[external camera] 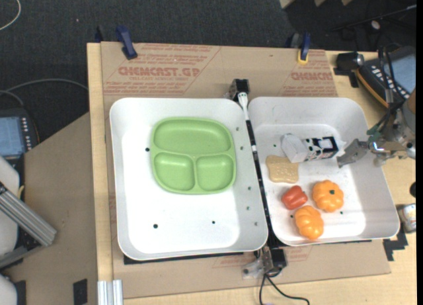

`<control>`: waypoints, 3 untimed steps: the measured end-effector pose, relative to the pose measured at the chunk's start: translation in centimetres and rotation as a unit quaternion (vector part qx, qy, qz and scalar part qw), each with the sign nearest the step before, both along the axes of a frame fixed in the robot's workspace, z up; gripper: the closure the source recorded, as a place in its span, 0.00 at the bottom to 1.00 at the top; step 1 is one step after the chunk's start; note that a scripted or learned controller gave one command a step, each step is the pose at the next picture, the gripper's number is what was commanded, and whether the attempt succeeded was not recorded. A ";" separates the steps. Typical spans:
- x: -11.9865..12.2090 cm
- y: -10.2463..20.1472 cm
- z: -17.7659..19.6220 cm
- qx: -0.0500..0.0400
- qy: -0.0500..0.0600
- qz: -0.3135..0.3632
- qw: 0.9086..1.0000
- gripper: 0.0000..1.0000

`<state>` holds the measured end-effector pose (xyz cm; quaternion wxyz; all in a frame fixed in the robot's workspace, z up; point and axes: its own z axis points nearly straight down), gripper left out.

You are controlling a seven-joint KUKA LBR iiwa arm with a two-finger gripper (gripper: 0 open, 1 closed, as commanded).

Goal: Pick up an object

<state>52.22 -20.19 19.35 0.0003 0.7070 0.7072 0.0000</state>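
At the right bin's edge, nothing yet taken

Over the right bin (357,115), seen from the fixed camera above the tabletop (198,59), the end effector (353,153) hangs near the far right wall, its grey tip pointing in toward the clutter. Whether it is clenched or released I cannot tell at this size; nothing is seen caught in it.

Just beside the tip lies a black-and-white packet (320,146), and touching that a crumpled grey wrapper (293,147). Nearer the camera sit a tan cracker-like slab (283,169), a small red pepper (295,197), and two orange peppers, one (328,195) just right of the red and one (309,222) close to the bin's near rim. All are close together, some touching.

The left bin (132,184) carries a green divided plate (193,155), lying flat and well apart from the arm.

As a judgement: the peppers look like light, hollow plastic toys, stiff but smooth and rounded, so they may roll or slip from a pinch; taking one across its widest part, from straight above, seems safest. The wrapper looks soft and would crush and give little hold. The slab is flat and low, hard to get under. The nearest candidate is the packet.
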 end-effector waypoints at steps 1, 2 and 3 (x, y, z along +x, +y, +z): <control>-4.6 3.4 -6.1 0.003 0.005 0.000 1.000 0.00; -4.3 11.5 -6.5 0.003 0.002 0.004 1.000 0.00; -4.2 5.8 0.9 -0.002 -0.004 -0.002 1.000 0.00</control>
